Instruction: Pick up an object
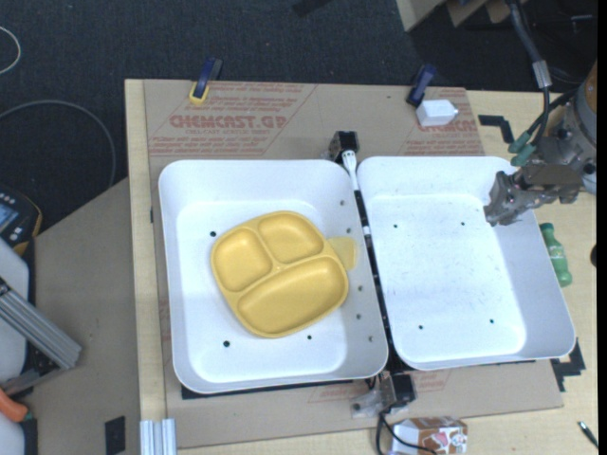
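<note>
The pincer (pixel 503 207) hangs over the right bin's (pixel 531 330) far right edge, near its upper corner, at the end of the grey arm (pixel 569 145) reaching in from the right; whether it is open or closed I cannot tell, and nothing shows in its grip. Below and to its left, the right bin's floor is bare white, giving wide room all the way to the centre seam where the two bins meet. Just outside this bin's right rim, a green marker (pixel 556 252) lies on the worktop (pixel 285 117). Across the seam, the left bin (pixel 190 349) holds a yellow tray (pixel 280 273) with three compartments, lying flat and turned at a slant near the bin's middle. Its right corner sits close to the seam-side wall, while free floor remains along the bin's left and near sides
</note>
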`<control>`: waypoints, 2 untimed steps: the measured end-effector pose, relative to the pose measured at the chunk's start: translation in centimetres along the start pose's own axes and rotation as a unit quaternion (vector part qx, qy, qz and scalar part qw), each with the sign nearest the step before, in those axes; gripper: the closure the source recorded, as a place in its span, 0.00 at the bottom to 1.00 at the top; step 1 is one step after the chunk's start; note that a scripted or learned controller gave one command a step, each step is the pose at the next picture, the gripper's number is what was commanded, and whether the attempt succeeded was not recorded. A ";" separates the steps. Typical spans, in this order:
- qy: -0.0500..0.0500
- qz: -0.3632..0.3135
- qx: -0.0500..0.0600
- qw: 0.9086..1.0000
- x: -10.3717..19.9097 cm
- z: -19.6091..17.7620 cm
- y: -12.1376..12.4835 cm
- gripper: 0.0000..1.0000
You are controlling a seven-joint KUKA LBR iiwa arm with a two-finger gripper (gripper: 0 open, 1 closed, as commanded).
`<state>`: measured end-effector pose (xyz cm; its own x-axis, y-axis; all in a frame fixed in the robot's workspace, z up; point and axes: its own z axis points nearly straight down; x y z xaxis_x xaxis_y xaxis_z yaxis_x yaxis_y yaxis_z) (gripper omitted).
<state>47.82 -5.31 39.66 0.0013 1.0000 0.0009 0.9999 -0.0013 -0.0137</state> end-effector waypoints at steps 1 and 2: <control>0.001 -0.005 -0.002 1.000 7.4 6.9 0.1 1.00; 0.002 -0.005 -0.013 1.000 14.3 -2.2 0.1 1.00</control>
